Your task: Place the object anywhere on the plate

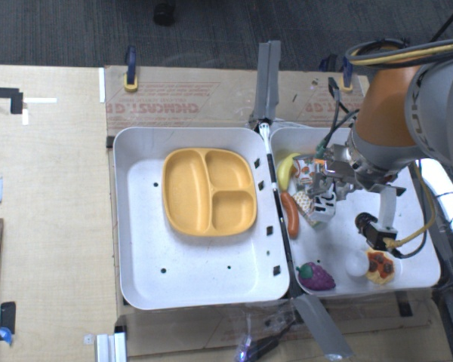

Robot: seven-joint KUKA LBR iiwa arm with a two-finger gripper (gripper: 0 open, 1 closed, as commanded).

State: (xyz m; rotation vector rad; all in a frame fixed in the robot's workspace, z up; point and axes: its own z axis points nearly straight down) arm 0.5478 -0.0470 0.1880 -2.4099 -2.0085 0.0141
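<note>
Pale wooden bench boards lay under two white bins set side by side. In the left bin (136, 262) sat a yellow plate (209, 191) with three compartments, nothing on it, white floor bare all round it. The right bin (415, 274) held a banana (286, 170), a red sausage (290, 213), a purple fruit (316, 277) and an orange-yellow piece (380, 266). The gripper (322, 191) hung near the banana and sausage over checkered clutter; whether it was open or closed could not be told.
</note>
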